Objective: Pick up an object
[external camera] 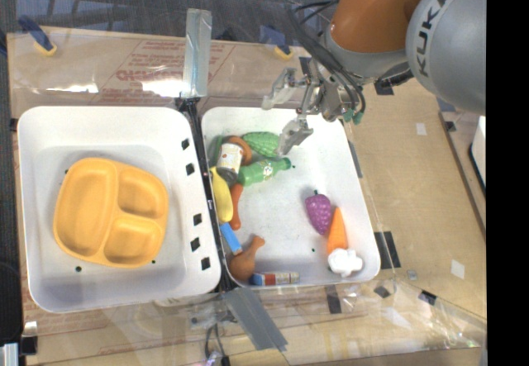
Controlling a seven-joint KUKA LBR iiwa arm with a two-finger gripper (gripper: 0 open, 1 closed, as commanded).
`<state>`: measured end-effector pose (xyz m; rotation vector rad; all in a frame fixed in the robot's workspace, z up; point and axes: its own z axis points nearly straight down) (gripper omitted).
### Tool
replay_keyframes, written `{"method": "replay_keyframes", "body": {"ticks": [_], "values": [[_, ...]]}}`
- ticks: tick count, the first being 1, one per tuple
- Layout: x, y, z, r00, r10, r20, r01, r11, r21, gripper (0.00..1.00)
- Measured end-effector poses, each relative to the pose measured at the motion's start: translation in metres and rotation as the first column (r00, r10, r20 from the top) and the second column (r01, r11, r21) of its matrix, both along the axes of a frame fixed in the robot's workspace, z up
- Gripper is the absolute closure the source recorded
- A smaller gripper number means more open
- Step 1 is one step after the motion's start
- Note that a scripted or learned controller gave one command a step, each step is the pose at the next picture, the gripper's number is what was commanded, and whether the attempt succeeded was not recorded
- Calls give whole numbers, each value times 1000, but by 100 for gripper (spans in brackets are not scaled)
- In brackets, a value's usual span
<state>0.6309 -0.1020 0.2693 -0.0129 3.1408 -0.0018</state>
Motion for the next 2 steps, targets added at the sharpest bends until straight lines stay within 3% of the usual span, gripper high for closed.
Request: {"method": "replay_keyframes", "body": {"ticks": [1, 2], "values": [[-43, -47, -117, 969, 248, -5, -248, 969, 4, 0], [27, 6, -170, 942, 335, 1, -335, 942, 3, 0]]}}
